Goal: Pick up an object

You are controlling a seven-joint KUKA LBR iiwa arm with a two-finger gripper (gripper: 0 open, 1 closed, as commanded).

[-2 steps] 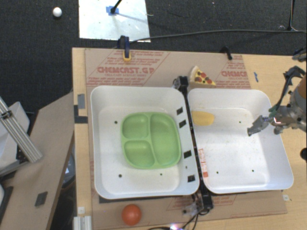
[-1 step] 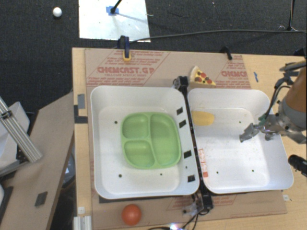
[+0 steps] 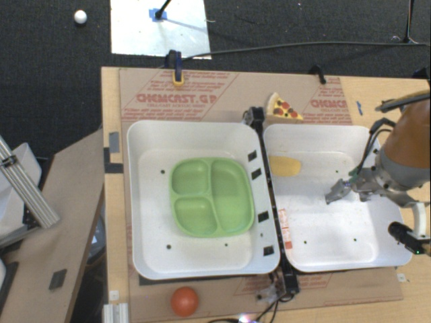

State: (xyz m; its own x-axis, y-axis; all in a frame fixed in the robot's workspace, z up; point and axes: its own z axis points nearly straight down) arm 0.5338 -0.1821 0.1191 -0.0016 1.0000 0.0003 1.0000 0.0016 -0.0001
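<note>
We can't tell the gripper (image 3: 335, 195) finger state; we'd steer it toward upper-left onto the yellow piece (image 3: 285, 166), descending squarely.

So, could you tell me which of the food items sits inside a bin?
The flat yellow piece, in the right bin. The pizza slice and the orange ball lie outside, on the board.

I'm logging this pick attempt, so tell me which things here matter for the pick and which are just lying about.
For the pick: gripper, yellow piece, right bin.

Lying about: green divided plate, left bin, toy pizza slice, orange ball, white ball, paper sheet.
</note>
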